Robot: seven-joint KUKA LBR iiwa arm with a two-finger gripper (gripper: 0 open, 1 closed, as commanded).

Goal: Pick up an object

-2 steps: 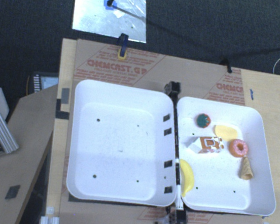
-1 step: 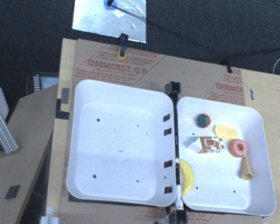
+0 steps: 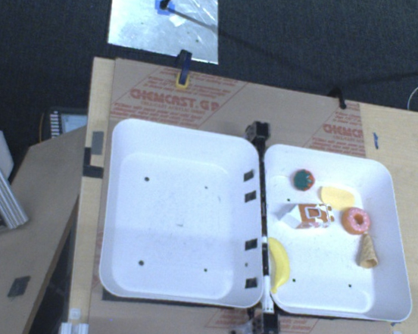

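Metal sheet [image 3: 167,10], yellow clamp [image 3: 183,71], cardboard bench top [image 3: 202,100]

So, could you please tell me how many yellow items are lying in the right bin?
2. The banana lies along the right bin's left wall near the front; a pale yellow piece lies toward the back, beside the pink donut. Nothing looks hidden.

Right bin [image 3: 393,248] holds everything — banana [image 3: 278,265] at its left wall, donut [image 3: 355,220] behind cone [image 3: 367,251].
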